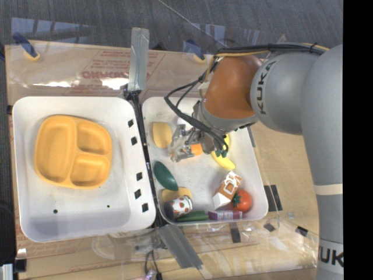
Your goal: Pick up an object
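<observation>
Orange is the first thing that jumps out from the camera view: a small orange piece (197,149) sits right at the tip of the pincer (185,146), in the upper middle of the right bin (256,174). That's the object I'd bet the arm is going for, though honestly any of the bits in that bin would count for the task. From the pincer the orange piece lies at about 3 o'clock, touching or nearly touching the metal fingers (178,150), and it looks short and stubby, with its long axis roughly running 9 to 3. Can't tell if the fingers are spread or pinched, since the wrist and cables hang over them and the whole thing is a silvery blur from up here, so I won't claim it's got hold of anything. Nearby stuff that could get in the way: a pale yellow chunk (162,134) at 10 o'clock from the pincer, and a yellow banana-ish thing (224,157) at 4 o'clock, just beside the orange piece. Further down at 6 o'clock there's a dark green leaf shape (165,175), a little carton (227,190) and a tomato (242,201), well apart from the action. The left bin (23,214) has a yellow divided tray (73,151), way off at 9 o'clock.
</observation>
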Robot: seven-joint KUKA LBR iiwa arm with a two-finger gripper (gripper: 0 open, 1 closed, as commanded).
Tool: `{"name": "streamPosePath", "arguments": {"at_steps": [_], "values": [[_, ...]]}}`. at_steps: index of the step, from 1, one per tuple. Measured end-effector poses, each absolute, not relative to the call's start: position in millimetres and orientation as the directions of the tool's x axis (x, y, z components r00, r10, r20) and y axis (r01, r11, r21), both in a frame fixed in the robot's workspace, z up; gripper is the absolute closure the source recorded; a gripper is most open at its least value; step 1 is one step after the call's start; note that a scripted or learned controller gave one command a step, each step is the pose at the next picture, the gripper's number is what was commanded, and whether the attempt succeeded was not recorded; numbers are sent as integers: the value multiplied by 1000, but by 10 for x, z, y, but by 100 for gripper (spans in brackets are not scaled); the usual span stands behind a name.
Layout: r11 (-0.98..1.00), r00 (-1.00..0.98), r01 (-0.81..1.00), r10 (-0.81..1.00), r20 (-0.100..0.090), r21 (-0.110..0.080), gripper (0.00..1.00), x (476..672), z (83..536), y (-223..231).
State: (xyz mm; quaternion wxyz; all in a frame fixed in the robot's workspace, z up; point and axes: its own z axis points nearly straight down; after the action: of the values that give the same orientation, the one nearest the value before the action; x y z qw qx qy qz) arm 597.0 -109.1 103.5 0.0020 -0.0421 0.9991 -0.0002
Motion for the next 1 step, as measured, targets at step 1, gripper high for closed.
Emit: {"name": "streamPosePath", "arguments": {"at_steps": [1], "values": [[1000,-1000,0,0,-14,-3,100,6357,2534,-1397]]}}
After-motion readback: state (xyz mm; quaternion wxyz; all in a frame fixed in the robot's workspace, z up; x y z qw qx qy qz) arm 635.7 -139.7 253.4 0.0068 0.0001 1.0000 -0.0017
